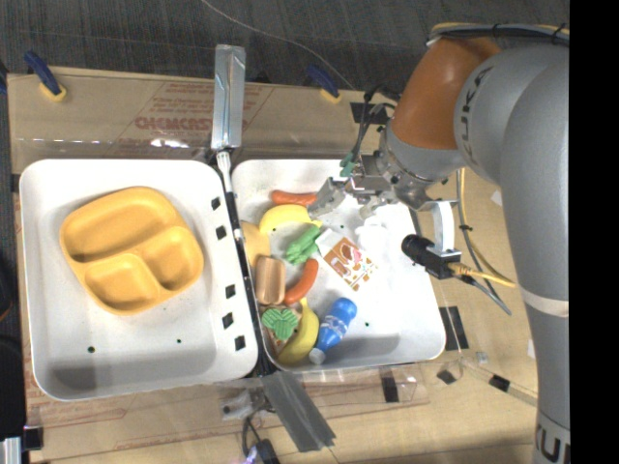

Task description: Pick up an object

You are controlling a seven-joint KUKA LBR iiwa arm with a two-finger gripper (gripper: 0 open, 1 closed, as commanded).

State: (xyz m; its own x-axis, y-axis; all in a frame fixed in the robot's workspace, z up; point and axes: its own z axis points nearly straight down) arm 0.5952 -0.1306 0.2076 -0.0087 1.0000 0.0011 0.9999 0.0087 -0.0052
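Observation:
My gripper [340,199] hangs over the back of the right bin [411,312], just right of an orange-red sausage [293,198] and above a yellow banana piece [281,220]. Its fingers stand slightly apart with nothing visible between them. Below it lie a green leafy toy [302,246], a small printed packet [349,263], a second sausage [303,279], a brown bun [270,280], a blue bottle [335,322] and a yellow banana [303,336] with a green-orange piece [281,321] on it.
The left bin [58,356] holds a yellow divided tray [131,247]. A metal clamp bar [227,100] rises at the divider between the bins. The grey arm with its orange band [440,95] fills the right side.

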